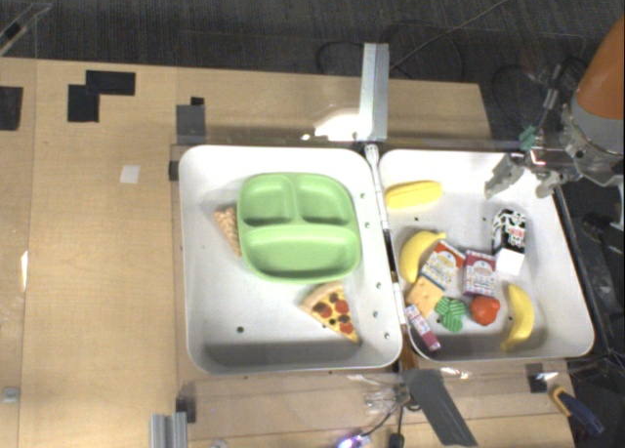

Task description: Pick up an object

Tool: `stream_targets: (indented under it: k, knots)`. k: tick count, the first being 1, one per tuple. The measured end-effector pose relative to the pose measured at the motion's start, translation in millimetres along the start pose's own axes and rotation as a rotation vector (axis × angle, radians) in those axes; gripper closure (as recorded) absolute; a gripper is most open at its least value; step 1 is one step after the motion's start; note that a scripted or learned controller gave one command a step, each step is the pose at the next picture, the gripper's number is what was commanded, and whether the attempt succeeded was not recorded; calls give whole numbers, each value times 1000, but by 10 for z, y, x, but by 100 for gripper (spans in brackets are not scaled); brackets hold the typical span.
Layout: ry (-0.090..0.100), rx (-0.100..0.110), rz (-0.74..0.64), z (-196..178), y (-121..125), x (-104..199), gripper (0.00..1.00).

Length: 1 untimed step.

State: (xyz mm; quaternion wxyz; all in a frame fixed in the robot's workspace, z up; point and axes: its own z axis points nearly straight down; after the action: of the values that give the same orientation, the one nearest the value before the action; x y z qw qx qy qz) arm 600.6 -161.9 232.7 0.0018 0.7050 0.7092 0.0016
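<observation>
The gripper [522, 181], fingers spread and grasping nothing, hangs at two o'clock over the right bin [576, 270], above the black-and-white carton [508, 229].

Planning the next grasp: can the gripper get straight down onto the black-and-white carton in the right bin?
Probably yes. The black-and-white carton stands just below the gripper, nothing on top; only a white block touches its near side.

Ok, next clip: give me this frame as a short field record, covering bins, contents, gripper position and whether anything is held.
left bin: green divided plate, pizza slice, waffle-like piece half under the plate
right bin: yellow lemon-like piece, two bananas, cow-print carton, small cartons, tomato, green item
gripper: above the right bin's far right corner
held: nothing visible between the fingers
</observation>
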Motion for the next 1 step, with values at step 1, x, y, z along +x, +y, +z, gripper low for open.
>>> stream_targets:
  k: [1]
  knots:
    - [1,0,-219,629,-15,586,0]
